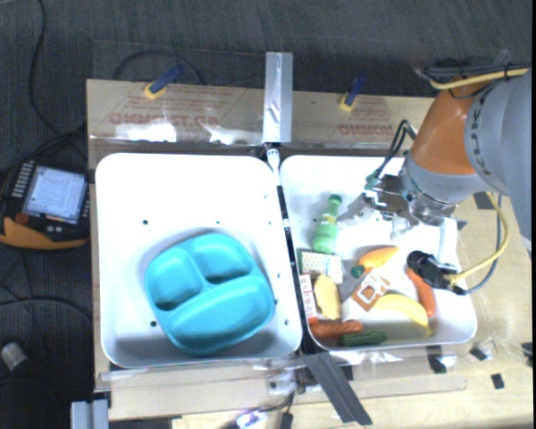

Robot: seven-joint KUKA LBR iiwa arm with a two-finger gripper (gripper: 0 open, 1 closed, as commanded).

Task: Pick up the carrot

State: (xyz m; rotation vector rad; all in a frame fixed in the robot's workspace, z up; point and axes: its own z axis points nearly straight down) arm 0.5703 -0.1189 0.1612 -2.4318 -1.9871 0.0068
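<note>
Over the right bin (pixel 348 175), the gripper (pixel 395 206) hung near the back wall; open or closed, couldn't tell. Carrot (pixel 338 328), as best I could judge, lay along the front wall beside the banana (pixel 402 311). Probably light, rigid, slick plastic: grab mid-body, crosswise.

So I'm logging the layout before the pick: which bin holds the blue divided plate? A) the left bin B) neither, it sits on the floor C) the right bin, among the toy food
A: the blue divided plate lies in the left bin, while the toy food crowds the right bin.
</note>
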